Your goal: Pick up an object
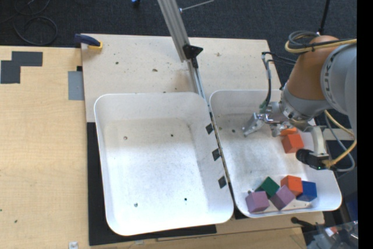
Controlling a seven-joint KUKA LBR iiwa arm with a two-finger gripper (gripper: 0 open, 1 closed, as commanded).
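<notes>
My gripper hangs over the upper middle of the right bin, below the arm's orange band. An orange block sits just right of and below the gripper, close against the wrist; I cannot make out whether it is held. In the bin's near right corner lies a cluster of blocks: a green one, a second orange one, a blue one and two purple ones.
The left bin adjoins the right bin along a divider with black clips. A slanted aluminium bar rises from behind the bins. A small blue and yellow object lies at the bench's far left corner.
</notes>
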